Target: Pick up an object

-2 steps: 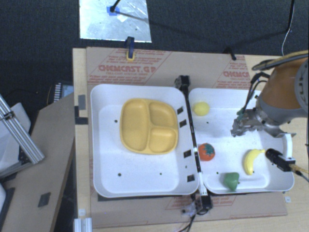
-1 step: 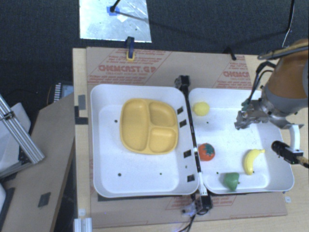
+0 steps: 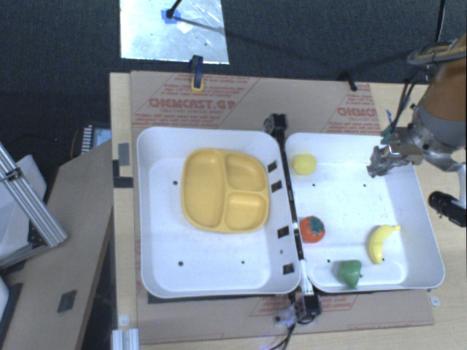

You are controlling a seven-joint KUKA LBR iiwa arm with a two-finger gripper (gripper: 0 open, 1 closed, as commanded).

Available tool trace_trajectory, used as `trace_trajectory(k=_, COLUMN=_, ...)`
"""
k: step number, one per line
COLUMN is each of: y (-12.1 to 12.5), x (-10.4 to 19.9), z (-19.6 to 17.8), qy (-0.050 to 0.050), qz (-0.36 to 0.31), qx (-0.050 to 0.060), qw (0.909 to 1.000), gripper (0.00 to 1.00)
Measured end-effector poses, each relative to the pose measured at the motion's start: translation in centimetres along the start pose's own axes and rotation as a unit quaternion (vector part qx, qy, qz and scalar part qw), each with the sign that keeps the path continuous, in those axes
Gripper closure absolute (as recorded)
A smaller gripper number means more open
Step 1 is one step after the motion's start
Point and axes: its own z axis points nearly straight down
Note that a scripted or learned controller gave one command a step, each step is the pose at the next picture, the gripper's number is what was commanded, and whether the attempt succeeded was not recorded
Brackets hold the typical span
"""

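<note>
The right bin (image 3: 408, 195) holds a yellow lemon (image 3: 304, 164) at its back left, a red tomato (image 3: 312, 229) by its left wall, a banana (image 3: 380, 242) toward the front right, and a green pepper (image 3: 349, 272) at the front. My gripper (image 3: 381, 163) hangs over the bin's back right part, well right of the lemon and above the banana in the view. Nothing shows between its fingertips.
The left bin (image 3: 157, 254) carries a yellow divided plate (image 3: 223, 190). A black divider (image 3: 290, 210) with clips runs between the bins. Cardboard (image 3: 219, 100) lies under both bins, and a silver sheet (image 3: 171, 20) sits behind the bench.
</note>
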Motion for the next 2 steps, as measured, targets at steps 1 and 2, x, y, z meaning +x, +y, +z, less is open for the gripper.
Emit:
trace_trajectory(k=1, y=0.1, x=0.0, z=-2.0, qy=0.001, qz=0.000, qx=0.002, qw=1.0000, gripper=1.00)
trace_trajectory(k=2, y=0.4, x=5.9, z=-2.2, qy=0.002, qz=-0.003, qx=0.003, qw=1.0000, gripper=1.00)
